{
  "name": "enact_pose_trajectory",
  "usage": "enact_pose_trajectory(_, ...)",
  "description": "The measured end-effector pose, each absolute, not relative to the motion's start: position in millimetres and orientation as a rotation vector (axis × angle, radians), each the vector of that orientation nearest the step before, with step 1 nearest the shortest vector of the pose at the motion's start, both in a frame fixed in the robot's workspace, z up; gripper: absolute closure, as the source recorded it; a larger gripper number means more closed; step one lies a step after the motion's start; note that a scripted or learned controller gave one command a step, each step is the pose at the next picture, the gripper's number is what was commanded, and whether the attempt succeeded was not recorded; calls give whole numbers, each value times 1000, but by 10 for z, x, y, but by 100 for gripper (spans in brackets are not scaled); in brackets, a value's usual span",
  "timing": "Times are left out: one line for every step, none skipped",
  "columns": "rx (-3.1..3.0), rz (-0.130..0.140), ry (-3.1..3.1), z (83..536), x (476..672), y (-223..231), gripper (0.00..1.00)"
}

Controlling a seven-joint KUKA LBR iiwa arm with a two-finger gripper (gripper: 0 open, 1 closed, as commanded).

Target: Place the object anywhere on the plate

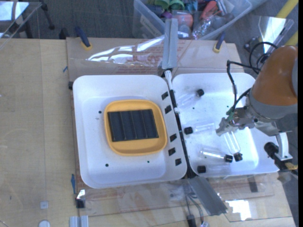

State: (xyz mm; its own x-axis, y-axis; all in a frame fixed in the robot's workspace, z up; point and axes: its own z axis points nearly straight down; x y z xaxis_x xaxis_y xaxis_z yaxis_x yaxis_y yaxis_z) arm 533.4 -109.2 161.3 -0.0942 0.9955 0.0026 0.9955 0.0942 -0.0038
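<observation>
A yellow plate [136, 147] with a dark ridged centre lies in the left bin [87, 126]. Several clear tubes with black caps lie in the right bin [215, 86]: one at the back [189, 98], one near the divider [201, 126], one at the front [213, 153]. Another tube [232, 143] lies just below my gripper [225, 128], which hangs low over the middle of the right bin, right of the plate. The tube's upper end sits close to the gripper's tip; I cannot tell whether it is held.
A black divider with clips [173, 126] separates the two bins. A loose black cap [201, 169] rests at the right bin's front edge. A clear tub of coloured items [189, 4] stands behind the bins. Cables [234, 89] trail along the arm.
</observation>
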Motion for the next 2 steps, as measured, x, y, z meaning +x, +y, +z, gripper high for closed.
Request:
enact_pose_trajectory(-1969,-4,-2450,1848,4803,-665,100)
enact_pose_trajectory(-1870,0,-2522,1841,4795,-464,100)
